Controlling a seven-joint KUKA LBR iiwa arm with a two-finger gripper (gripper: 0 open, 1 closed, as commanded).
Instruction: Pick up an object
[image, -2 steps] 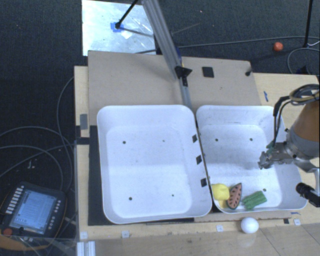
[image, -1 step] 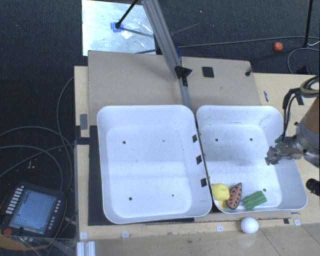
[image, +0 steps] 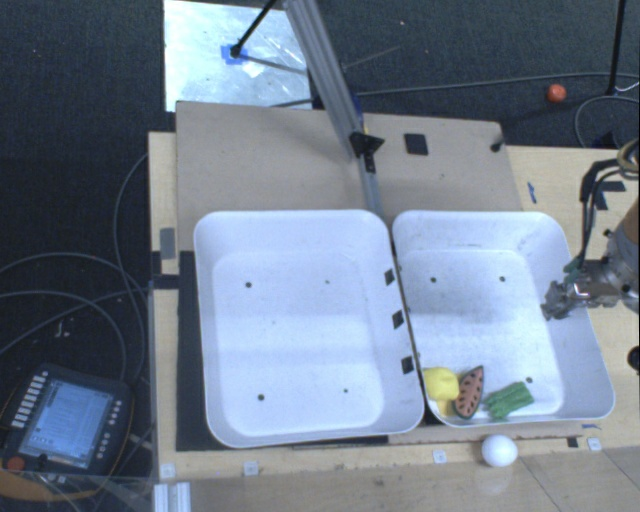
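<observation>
At the right edge of the right bin (image: 545, 232), the tool (image: 560, 301) hangs over the bin's rim, with the arm (image: 625, 270) reaching in from the right; whether the tool is wide or narrow I cannot tell, and nothing shows in its grasp. Well apart from it, in the near left corner of that same bin, three things lie in a row: a yellow object (image: 440, 383) against the left wall, a brown and red piece (image: 469, 392) touching it, and a green object (image: 508, 398) just beside that. The left bin (image: 215, 240) sits side by side with the right one on the bench (image: 270, 140). A white ball (image: 499, 451) rests on the bench just outside the right bin's near rim.
</observation>
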